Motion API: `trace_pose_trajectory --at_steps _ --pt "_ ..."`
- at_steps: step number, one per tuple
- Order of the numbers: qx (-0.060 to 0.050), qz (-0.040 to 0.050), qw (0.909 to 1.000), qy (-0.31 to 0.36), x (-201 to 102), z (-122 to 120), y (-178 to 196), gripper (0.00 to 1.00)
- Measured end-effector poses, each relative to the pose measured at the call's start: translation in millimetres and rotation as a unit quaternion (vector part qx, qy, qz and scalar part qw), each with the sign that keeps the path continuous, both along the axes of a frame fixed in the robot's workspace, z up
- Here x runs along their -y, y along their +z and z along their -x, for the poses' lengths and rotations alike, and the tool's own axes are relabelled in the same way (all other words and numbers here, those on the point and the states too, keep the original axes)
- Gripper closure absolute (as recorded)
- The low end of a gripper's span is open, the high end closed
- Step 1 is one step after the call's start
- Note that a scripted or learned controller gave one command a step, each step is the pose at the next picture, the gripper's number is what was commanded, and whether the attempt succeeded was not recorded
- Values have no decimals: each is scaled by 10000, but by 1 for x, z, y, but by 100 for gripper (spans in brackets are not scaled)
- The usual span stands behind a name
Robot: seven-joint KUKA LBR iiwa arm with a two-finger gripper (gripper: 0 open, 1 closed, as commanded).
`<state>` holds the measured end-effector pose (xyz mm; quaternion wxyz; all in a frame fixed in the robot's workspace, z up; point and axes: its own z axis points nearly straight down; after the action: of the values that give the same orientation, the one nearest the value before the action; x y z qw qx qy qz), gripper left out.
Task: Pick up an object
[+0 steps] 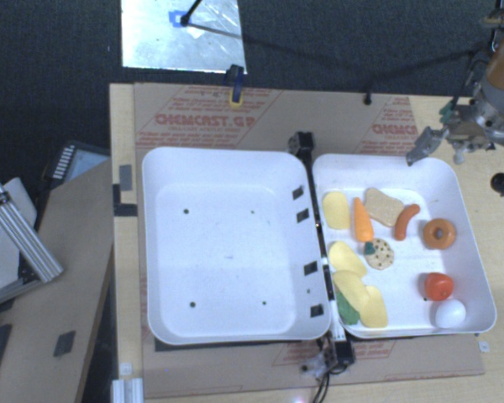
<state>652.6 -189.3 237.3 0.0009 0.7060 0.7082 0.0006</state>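
The right bin [475, 250] holds several toy foods. Among them are a tan bread slice [384, 206], an orange carrot [363, 221], a reddish sausage [406, 221], a brown donut [439, 234], a speckled cookie [380, 254], a red tomato [438, 286] and a white egg [449, 313]. Yellow pieces [347, 259] and a green piece [346, 308] lie along the bin's left wall. My gripper [438, 153] hangs over the bin's far right corner, above and apart from the food. It is open, with nothing between its fingers.
The left bin [227, 242] sits beside the right one, joined by a black hinge strip [315, 233]. Both rest on a cardboard sheet [210, 112]. A shiny metal plate [181, 23] lies beyond the bench, and a black cable [361, 61] crosses at the back.
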Motion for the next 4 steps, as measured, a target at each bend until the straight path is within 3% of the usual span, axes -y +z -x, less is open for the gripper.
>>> trace_pose_trajectory --at_steps 1,2,3,4 --pt "-20 -11 10000 24 -72 19 -41 0" --pt "-48 -18 10000 0 -109 78 -89 0" --pt "19 -4 10000 -11 -99 103 -153 0" --pt "44 6 10000 17 -96 14 -151 0"
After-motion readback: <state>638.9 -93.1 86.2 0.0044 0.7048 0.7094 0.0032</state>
